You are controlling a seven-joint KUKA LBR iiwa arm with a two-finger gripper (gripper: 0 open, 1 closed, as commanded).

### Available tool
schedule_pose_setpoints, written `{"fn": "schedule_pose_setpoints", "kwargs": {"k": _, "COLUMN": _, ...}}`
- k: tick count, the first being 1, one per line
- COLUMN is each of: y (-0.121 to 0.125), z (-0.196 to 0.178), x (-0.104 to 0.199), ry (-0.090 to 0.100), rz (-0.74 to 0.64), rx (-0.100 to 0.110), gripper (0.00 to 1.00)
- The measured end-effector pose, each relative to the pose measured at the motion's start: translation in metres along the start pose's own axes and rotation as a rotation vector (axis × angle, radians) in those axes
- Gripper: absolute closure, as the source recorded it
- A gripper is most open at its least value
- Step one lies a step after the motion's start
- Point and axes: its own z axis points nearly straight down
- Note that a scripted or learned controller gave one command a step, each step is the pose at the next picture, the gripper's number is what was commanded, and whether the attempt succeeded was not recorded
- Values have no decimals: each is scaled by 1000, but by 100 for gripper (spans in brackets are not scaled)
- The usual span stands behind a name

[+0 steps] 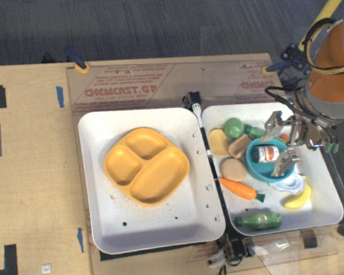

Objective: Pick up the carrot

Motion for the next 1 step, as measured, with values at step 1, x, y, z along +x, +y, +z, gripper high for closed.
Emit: {"fn": "schedule_pose_setpoints", "kwargs": {"k": 1, "y": 87, "z": 57, "x": 15, "ry": 6, "rz": -37, "rx": -5, "gripper": 0}}
